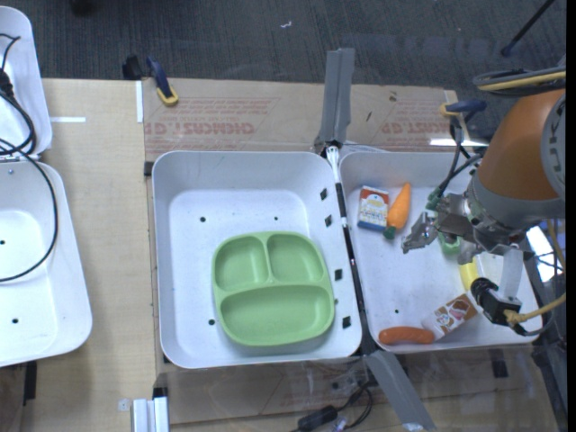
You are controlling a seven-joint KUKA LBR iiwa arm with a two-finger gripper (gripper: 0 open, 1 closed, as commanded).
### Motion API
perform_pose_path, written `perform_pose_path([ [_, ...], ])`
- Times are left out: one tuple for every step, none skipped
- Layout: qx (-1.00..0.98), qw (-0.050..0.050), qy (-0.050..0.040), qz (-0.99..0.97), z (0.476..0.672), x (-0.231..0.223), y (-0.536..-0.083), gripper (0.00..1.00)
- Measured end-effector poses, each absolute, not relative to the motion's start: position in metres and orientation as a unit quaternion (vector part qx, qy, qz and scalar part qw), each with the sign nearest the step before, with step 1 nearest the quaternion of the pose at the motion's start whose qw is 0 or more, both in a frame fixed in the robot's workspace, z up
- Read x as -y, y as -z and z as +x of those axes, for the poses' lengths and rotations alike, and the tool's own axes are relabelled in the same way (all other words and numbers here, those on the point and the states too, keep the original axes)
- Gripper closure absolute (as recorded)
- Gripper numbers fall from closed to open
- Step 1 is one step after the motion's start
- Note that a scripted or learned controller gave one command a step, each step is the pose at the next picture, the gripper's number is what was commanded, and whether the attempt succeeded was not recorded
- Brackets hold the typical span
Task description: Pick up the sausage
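Gripper point(419, 235) up high with its 2 fingers a little apart and holding nothing, so go down and left to the sausage point(406, 336), then squeeze around its middle.

Up top, a dark grey carpeted floor point(270, 21) runs across the back. Below it sits the tabletop point(99, 142), pale wood at the left, with a brown cardboard sheet point(243, 115) bearing mirrored red lettering. A blue and yellow clamp point(160, 83) grips its far edge. Light is even, shadows soft. A grey metal strut point(338, 97) stands upright at centre.
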State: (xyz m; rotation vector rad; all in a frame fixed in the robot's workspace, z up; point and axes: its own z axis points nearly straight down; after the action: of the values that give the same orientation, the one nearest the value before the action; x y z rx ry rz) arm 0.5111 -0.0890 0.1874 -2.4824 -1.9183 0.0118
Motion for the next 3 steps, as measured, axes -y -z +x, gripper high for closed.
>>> perform_pose_path([
  [0.611,0.002,-0.0037,-0.791,0.511,0.089,-0.187,0.00],
  [0.653,0.002,-0.0042,-0.757,0.478,-0.041,-0.188,0.00],
  [0.642,0.002,-0.0046,-0.766,0.530,-0.007,-0.187,0.00],
])
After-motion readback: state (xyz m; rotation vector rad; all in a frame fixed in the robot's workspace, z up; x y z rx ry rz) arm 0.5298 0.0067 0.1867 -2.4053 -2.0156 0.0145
